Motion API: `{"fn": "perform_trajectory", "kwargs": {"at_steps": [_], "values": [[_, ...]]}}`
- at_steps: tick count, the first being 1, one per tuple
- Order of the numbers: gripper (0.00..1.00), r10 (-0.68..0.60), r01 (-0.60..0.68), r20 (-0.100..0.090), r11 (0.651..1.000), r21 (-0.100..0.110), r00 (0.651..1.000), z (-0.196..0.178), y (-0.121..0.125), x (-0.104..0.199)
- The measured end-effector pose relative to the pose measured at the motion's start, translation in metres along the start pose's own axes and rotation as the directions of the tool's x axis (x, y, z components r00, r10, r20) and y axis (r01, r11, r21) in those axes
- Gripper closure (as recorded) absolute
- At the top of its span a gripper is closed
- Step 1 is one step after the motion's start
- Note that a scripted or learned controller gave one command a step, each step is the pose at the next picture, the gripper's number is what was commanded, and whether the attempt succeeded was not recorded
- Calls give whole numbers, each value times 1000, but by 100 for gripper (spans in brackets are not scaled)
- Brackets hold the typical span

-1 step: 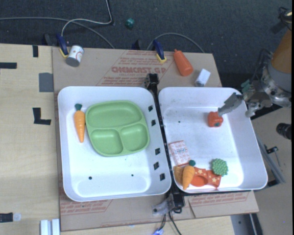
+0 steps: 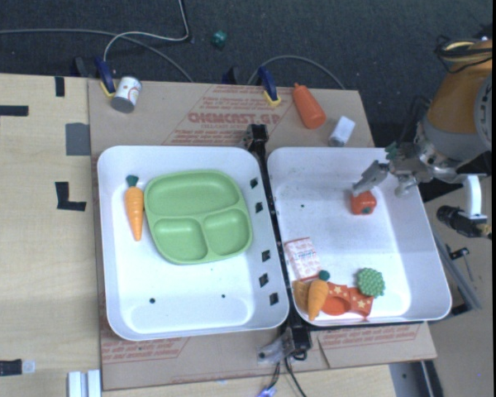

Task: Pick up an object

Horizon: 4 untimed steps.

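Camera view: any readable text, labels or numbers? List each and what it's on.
"CHEMCAST GL...": red print on the cardboard under the bins, behind the left bin; the end is cut off by a clip.
More red print lines on the same cardboard, above and along its front edge: too blurred to read.
Packet in the right bin: red print, too small to read.
Can: no legible label.

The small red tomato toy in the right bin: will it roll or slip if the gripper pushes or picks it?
The red tomato toy looks round and glossy, so it may roll on the smooth right bin floor. It probably is light plastic and could slip from the gripper.
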<state>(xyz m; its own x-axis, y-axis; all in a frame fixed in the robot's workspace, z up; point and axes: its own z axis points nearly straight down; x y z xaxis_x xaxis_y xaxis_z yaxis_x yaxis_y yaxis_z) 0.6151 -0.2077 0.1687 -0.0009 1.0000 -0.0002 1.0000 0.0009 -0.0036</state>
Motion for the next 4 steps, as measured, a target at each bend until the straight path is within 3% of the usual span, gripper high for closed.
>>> {"fn": "perform_trajectory", "kwargs": {"at_steps": [1, 2, 3, 4], "values": [[0, -1, 1, 2, 1000, -8, 1000, 81, 24, -16], [100, -4, 4, 6, 1000, -10, 1000, 71, 25, -16], [100, -2, 2, 1, 1000, -9, 1000, 81, 56, 27], [100, -3, 3, -2, 1000, -4, 1000, 47, 54, 95]]}}
